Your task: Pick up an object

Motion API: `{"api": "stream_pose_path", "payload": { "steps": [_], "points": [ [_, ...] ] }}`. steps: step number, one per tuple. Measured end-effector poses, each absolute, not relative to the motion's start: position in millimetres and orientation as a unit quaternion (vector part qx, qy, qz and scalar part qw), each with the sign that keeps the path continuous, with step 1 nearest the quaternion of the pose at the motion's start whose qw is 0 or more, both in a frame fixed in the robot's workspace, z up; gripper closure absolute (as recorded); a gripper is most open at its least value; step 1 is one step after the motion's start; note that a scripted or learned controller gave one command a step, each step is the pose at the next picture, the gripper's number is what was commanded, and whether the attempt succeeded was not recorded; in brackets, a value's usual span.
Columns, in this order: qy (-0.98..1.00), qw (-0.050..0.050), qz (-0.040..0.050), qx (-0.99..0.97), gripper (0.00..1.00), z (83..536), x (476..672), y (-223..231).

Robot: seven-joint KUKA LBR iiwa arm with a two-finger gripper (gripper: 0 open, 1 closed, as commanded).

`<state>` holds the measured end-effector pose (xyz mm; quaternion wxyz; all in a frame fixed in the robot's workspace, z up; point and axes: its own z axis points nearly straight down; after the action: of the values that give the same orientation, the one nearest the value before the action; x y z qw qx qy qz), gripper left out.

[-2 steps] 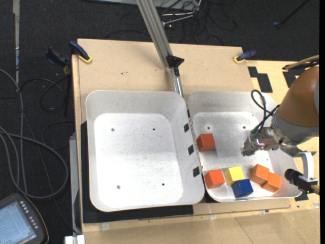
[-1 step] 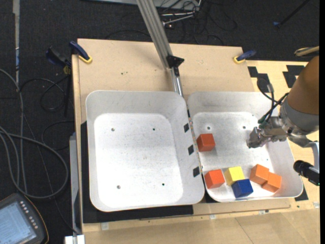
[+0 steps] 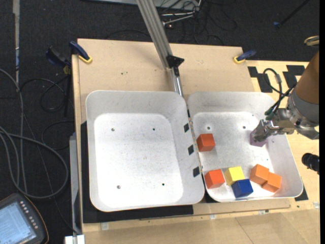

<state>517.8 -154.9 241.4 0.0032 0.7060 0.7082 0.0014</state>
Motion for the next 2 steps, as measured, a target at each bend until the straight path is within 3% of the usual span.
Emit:
{"api": "stream_pose_path", "payload": {
  "steps": [2],
  "points": [
    [0.71, 0.0, 0.0012, 0.704, 1.0, 257, 548.6, -53]
  ]
}}
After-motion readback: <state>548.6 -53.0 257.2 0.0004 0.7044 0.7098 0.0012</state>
